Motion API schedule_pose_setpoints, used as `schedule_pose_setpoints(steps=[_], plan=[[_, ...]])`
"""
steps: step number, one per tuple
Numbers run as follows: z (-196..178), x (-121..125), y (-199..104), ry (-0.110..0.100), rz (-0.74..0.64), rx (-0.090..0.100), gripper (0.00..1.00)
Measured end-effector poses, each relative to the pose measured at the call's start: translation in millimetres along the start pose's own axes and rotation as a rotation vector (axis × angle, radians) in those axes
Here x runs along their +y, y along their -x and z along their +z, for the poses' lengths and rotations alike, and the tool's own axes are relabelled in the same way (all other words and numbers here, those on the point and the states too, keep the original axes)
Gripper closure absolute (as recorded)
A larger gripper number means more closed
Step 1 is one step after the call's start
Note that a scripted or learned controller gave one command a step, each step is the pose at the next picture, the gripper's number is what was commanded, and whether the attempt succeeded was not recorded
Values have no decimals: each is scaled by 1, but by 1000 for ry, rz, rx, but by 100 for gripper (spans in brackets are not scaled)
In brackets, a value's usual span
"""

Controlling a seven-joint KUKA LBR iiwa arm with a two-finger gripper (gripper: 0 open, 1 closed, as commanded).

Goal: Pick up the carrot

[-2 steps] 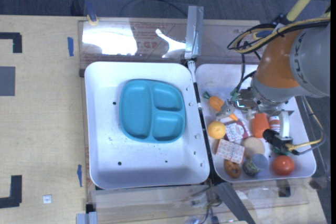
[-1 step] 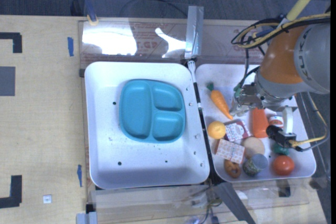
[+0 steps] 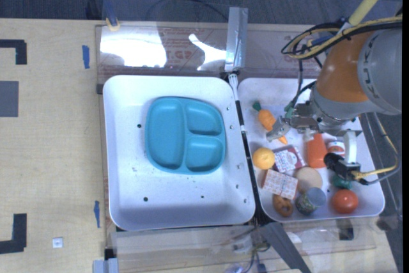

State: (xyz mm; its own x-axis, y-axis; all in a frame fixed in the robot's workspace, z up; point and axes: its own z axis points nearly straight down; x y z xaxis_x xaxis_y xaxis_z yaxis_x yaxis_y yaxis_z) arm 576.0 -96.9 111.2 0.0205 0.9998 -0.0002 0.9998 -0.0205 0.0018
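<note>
Orange carrot (image 3: 265, 117), green-tipped, lies in the upper left of the right bin (image 3: 374, 198), close to the divider. You will find the gripper (image 3: 279, 132) just beside it, lower right, nothing visibly between its fingers; whether they stand apart or together cannot be told. Left bin (image 3: 121, 195) carries a blue sectioned plate (image 3: 185, 135). Orange fruit (image 3: 262, 158) sits below the carrot, tomato (image 3: 345, 201) at lower right.

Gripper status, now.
Gripper: state cannot be told; it sits low in the right bin beside the carrot, with nothing seen held.
</note>
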Motion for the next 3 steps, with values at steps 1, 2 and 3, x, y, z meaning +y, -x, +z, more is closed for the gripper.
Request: schedule_pose_setpoints(steps=[1, 2, 3], plan=[[25, 68, 13, 3, -289, -1, 0], [13, 69, 14, 6, -287, -2, 100], [-76, 92, -13, 5, 11, -1, 100]])
